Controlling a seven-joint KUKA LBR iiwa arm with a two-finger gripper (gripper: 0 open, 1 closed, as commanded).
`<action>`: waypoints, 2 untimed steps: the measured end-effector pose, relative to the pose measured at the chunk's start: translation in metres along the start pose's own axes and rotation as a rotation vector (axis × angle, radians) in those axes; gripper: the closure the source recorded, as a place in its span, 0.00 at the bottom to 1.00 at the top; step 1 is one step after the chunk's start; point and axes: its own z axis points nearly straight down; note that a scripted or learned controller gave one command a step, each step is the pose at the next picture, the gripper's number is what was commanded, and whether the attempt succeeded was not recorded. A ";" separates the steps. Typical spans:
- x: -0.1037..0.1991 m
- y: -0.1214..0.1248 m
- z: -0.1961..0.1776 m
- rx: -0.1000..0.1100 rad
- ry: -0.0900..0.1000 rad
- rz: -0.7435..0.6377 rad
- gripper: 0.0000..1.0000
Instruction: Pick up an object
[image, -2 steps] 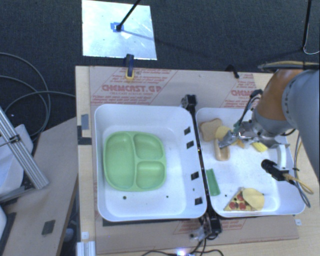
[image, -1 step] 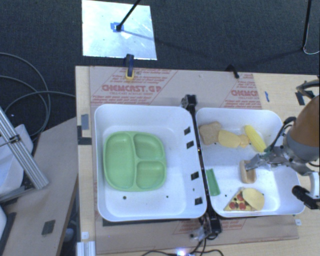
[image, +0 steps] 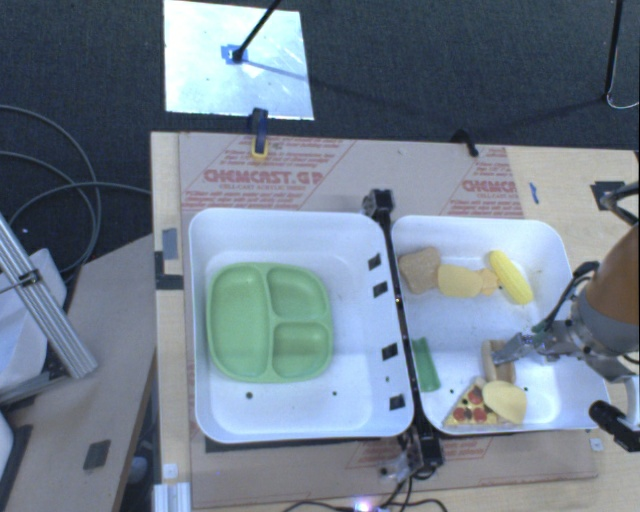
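In the right bin (image: 560, 240) lie toy foods: a tan bread slice (image: 419, 268), a pale yellow piece (image: 459, 281), a yellow corn-like piece (image: 511, 277), a green stick (image: 425, 364), and a pizza slice (image: 472, 408) with a yellow piece (image: 506, 401) on it. A small brown item (image: 497, 367) sits just above the pizza. My gripper (image: 512, 349) reaches in from the right, low over the bin's lower right part, its tip at the brown item. I see nothing lifted.
The left bin (image: 200, 400) holds a green divided plate (image: 268, 321). A black clip strip (image: 390, 320) runs between the bins. The arm's grey body (image: 610, 310) covers the right bin's right rim. Cardboard lies under both bins.
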 end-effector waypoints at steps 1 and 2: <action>0.002 0.045 -0.051 0.003 0.000 -0.009 0.00; 0.001 -0.001 0.002 0.003 0.004 0.003 0.00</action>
